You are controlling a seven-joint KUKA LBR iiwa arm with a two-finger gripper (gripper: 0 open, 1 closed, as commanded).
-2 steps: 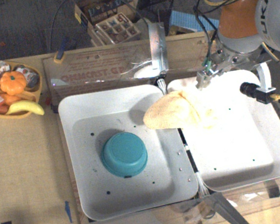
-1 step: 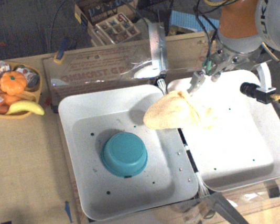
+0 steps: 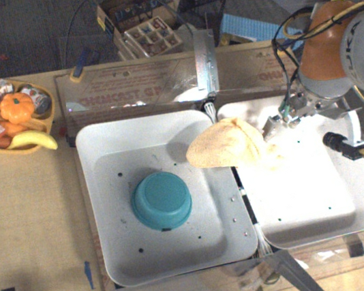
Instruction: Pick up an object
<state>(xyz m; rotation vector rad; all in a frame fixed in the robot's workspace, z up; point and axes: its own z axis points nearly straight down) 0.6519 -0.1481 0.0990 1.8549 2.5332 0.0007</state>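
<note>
Teal bowl (image 3: 163, 200) sits upside down in the left bin (image 3: 106, 188), lower centre of frame. Draped across the divider into the right bin (image 3: 330, 206), a yellow cloth (image 3: 227, 144) lies long axis left-right, its right end touching the gripper (image 3: 274, 126); whether it is pinched cannot be told. Clutter crowds the frame's top.

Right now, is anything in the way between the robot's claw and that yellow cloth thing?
Nothing visible. The gripper sits right at the yellow cloth's right end, over the right bin. The teal bowl lies apart, in the left bin.
</note>
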